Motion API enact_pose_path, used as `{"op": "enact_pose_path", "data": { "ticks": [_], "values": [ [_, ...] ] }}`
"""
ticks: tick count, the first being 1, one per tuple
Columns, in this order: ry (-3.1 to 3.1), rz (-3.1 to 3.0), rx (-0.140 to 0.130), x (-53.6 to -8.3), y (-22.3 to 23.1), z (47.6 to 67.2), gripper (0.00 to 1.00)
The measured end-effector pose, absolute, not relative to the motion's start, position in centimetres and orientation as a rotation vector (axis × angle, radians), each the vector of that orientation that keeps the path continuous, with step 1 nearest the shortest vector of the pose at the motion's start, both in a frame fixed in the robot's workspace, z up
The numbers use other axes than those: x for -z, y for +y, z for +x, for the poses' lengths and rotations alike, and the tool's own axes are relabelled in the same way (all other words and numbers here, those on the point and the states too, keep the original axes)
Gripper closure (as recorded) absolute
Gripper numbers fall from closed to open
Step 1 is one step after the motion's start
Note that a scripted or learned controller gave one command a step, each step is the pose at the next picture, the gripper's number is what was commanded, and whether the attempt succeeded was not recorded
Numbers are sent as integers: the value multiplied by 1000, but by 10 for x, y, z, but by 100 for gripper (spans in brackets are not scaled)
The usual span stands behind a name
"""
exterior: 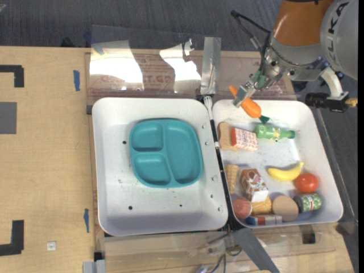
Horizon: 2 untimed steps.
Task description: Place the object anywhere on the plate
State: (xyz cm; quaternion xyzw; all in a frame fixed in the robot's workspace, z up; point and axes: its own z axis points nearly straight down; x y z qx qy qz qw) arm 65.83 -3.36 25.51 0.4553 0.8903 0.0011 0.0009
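Beside carrot (251, 107), green bottle (273, 132), carton (241, 139)

You are looking down on a light wooden bench (45, 169) with black corner marks and bits of blue tape on its left part. Directly on it sit two shallow white bins, touching side by side: the left bin (108, 169) and the right bin (318, 152). Behind them lies a shiny clear plastic sheet (142, 73).
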Motion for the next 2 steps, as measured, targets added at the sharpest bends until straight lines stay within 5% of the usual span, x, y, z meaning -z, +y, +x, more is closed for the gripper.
{"op": "enact_pose_path", "data": {
  "ticks": [1,2],
  "values": [
    [2621,1738,0,-238,48,614,100],
    [2617,1741,0,-238,45,615,0]
  ]
}}
